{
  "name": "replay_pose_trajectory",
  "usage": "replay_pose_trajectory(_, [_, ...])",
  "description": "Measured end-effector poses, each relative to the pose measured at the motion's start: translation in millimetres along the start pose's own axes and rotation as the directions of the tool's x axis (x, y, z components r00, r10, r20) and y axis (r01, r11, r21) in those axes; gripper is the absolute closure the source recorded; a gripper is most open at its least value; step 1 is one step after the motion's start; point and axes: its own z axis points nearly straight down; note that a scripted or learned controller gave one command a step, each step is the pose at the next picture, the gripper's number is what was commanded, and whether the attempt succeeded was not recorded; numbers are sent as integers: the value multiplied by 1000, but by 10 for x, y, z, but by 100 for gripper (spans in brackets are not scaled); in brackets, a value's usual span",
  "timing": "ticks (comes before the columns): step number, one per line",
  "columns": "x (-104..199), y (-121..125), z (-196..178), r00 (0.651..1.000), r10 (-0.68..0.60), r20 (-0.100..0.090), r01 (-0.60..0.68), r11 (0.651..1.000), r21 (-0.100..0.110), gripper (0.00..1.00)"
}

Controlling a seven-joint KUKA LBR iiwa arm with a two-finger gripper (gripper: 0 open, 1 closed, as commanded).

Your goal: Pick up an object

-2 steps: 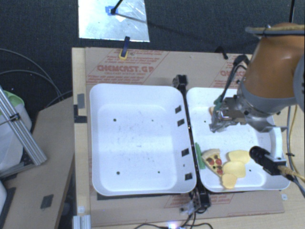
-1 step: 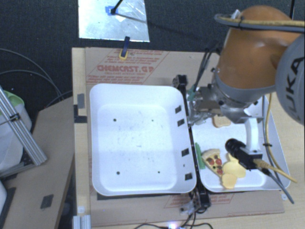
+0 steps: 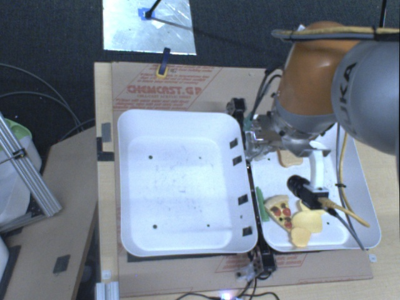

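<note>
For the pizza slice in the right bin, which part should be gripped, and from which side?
Probably grip the pizza slice across its two straight sides, near its middle, coming straight down from above. It lies flat on the floor of the right bin, and a yellow piece crowds its lower right end, so a low sideways approach looks blocked.

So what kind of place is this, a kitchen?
More likely a robot test bench: a grey arm over two white bins, toy-like food such as a pizza slice, and cables on the cardboard base.
</note>
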Motion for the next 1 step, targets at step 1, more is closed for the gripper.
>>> replay_pose_trajectory(1, [653,-319,-471,1000,-12,-5,12,1000,-5,100])
